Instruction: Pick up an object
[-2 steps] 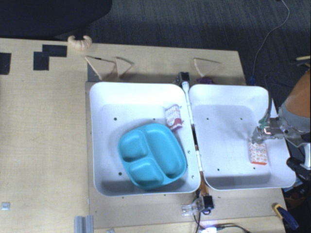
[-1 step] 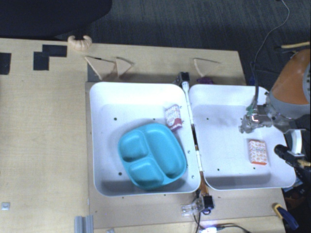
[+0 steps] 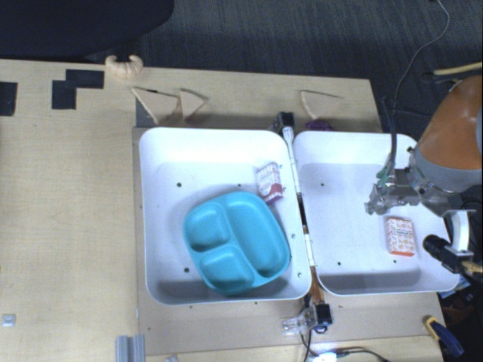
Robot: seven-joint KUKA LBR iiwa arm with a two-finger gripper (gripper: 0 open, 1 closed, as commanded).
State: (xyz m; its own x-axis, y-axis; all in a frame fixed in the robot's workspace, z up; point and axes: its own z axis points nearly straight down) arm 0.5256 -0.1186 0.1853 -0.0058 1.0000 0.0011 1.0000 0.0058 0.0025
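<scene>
I see the small orange-and-white packet (image 3: 400,236) lying flat in the right bin (image 3: 339,202), long axis running near to far. The gripper (image 3: 381,200) sits just beside its far-left corner; I cannot tell how its jaws stand. The left bin (image 3: 162,202) holds a blue divided tray (image 3: 236,241) and a small wrapper (image 3: 269,181), well apart from the packet. The arm (image 3: 453,138) is cut off at the frame's edge.

Two shallow white bins sit side by side on the wooden bench (image 3: 68,225). The left bin (image 3: 162,164) holds a blue divided plate (image 3: 238,240) near its front and a small red-and-white packet (image 3: 269,181) against its right wall. In the right bin (image 3: 339,164), the gripper (image 3: 382,199) hangs just left of an orange-and-white packet (image 3: 400,236) lying flat.
</scene>
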